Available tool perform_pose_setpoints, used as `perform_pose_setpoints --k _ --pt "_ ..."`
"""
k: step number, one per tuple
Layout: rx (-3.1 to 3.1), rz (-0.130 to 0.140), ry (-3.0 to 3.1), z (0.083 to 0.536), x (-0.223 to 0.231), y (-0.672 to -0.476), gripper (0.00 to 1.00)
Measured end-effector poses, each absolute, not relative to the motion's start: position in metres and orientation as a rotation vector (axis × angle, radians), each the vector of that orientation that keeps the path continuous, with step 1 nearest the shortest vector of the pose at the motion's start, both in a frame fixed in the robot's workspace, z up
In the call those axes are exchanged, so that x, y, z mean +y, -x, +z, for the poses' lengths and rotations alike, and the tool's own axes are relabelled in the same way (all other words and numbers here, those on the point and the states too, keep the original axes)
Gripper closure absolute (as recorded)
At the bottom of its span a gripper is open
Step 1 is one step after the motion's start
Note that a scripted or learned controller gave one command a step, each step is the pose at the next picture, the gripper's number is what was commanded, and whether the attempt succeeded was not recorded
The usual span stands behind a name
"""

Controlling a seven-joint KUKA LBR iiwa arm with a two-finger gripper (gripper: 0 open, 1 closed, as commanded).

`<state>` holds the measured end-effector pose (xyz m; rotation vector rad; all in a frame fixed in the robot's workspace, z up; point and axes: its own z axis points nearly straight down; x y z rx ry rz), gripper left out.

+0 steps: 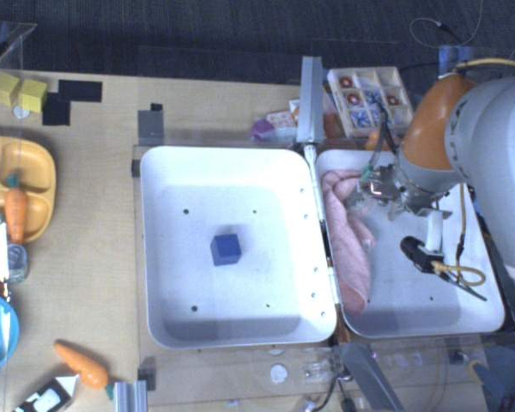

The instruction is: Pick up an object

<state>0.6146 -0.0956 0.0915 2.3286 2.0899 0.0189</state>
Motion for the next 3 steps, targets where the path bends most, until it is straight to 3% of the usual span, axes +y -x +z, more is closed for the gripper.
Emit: perform_pose_setpoints --k 1,2,3 --pt "2.242 0.020 -2.175 0.093 -0.084 -0.573 0.00" --pt "2.281 0.010 -2.149 0.187 -0.081 -0.590 0.00" --pt "2.421 0.010 -1.989 0.098 -0.084 -0.620 0.00"
